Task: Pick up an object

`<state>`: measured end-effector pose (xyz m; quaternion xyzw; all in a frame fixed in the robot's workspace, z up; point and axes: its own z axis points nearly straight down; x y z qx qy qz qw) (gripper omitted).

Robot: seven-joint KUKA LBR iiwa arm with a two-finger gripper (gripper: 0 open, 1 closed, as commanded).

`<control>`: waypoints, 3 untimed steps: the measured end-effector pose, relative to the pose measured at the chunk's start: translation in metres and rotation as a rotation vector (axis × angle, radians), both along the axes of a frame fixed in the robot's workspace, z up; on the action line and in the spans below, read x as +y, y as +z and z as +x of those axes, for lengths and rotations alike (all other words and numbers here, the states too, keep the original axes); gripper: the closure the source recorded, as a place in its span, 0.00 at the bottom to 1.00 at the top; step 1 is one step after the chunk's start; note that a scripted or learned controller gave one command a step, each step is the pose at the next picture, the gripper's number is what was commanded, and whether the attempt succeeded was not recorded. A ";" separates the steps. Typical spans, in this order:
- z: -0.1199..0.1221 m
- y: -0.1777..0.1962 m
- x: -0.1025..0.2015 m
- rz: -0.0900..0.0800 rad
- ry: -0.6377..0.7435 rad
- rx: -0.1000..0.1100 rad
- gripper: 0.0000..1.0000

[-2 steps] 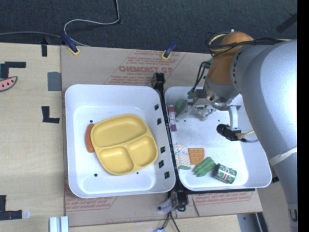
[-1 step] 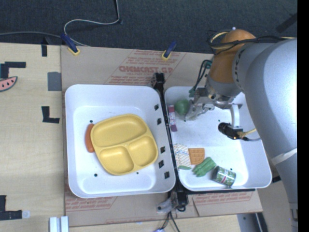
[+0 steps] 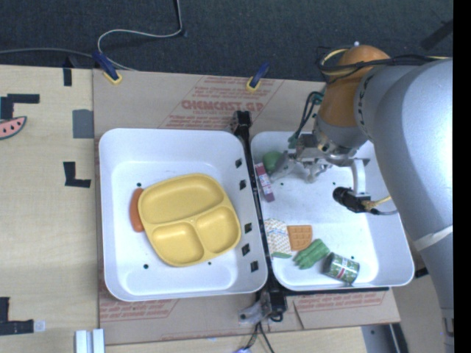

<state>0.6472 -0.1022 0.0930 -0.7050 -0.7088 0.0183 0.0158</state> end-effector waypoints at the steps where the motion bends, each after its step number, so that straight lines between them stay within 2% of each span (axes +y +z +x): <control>1: 0.010 -0.008 -0.014 -0.002 -0.001 0.013 0.00; 2: 0.009 -0.008 -0.008 -0.011 -0.005 0.014 0.00; 3: 0.009 0.001 -0.005 -0.007 -0.004 0.013 1.00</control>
